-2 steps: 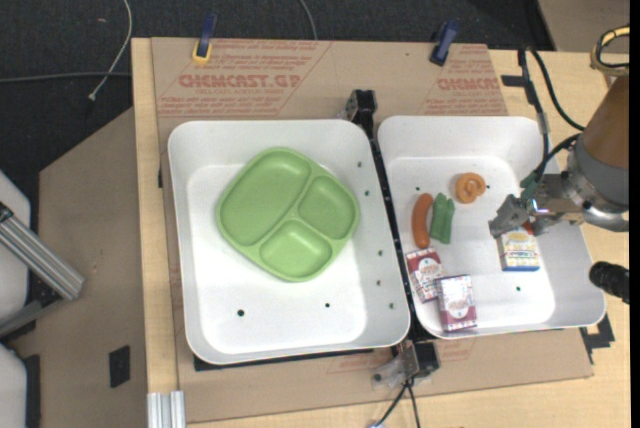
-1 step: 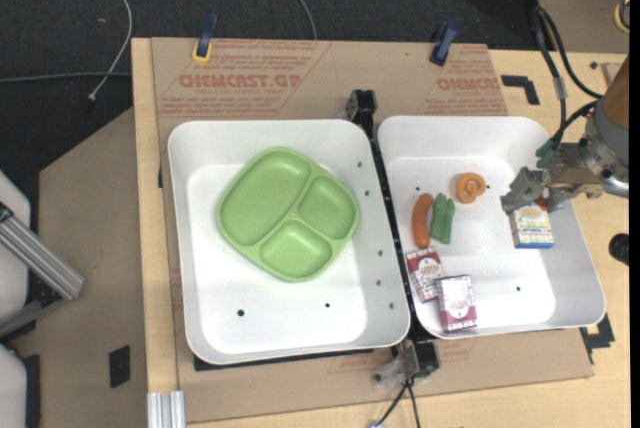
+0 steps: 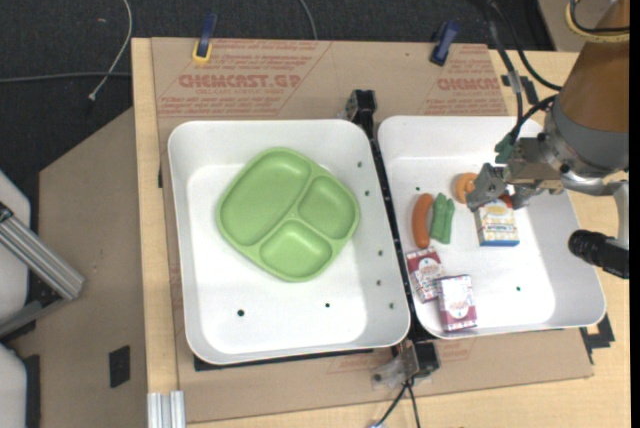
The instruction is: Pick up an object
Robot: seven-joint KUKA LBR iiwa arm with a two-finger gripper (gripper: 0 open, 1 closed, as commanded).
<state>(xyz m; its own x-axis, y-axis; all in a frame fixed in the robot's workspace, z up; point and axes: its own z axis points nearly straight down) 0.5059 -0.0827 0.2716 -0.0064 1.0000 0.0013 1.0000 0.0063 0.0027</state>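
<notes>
Camera view: cardboard on worktop (image 3: 300, 81) reads "CHEMCAST GP" twice. Left bin (image 3: 200, 316): one green divided plate (image 3: 288, 213). Right bin (image 3: 560, 301): one sausage (image 3: 422, 220), two pink packets (image 3: 443, 289), one carton (image 3: 497, 224) just under claw (image 3: 497, 184); claw state unreadable.

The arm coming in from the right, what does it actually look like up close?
The arm is a thick, rounded column with an orange-brown band above a grey wrist section. A yellowish ring shows at its upper end. Black cables run along the bench beside it toward the wrist. At its tip sits a small gripper of grey and dark metal parts, much slimmer than the arm itself.
</notes>
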